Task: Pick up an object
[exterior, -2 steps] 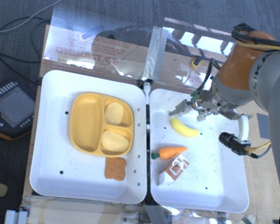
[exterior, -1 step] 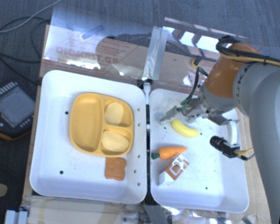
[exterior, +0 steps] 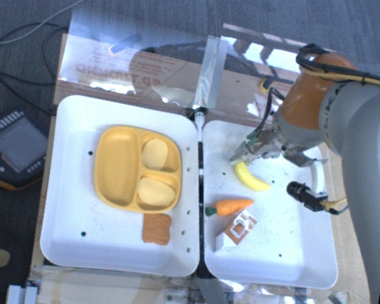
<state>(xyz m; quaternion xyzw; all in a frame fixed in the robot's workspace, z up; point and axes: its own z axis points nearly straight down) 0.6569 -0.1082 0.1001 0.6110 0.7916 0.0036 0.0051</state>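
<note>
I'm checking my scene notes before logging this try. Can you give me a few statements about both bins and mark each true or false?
1. The yellow tray lies in the left bin. True.
2. The carrot lies in the left bin. False: it lies in the right bin.
3. The gripper is above the banana. True.
4. The brown bread slice sits inside the tray. False: it lies on the bin floor beside the tray.
5. The small carton lies near the carrot. True.

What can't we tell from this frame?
- Gripper finger state: too small, arm's wrist above covers it.
- Whether it touches the banana: the slanted camera view can't show it.
- Small carton: print too small to read.
- Right bin, far right side: hidden under the arm.
</note>
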